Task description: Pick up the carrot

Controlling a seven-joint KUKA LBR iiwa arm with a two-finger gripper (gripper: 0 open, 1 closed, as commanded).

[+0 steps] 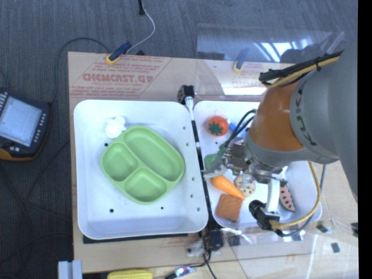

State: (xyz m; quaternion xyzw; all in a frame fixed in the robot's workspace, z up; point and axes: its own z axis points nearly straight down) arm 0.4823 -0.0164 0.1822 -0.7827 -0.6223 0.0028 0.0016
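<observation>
Carrot (pixel 226 185) beside bin divider (pixel 199 156)

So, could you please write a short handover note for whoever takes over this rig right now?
Gripper: low over the right bin, just right of the carrot; the wrist hides whether it is open or shut.
Carrot: lying in the right bin near the divider, not seen held. A brown block sits just below it, a tomato above, a watermelon slice to the right.
Left bin: holds a green divided plate and a small white item.
Done: arm brought to the carrot.
Left: confirm a grasp and lift the carrot.
</observation>
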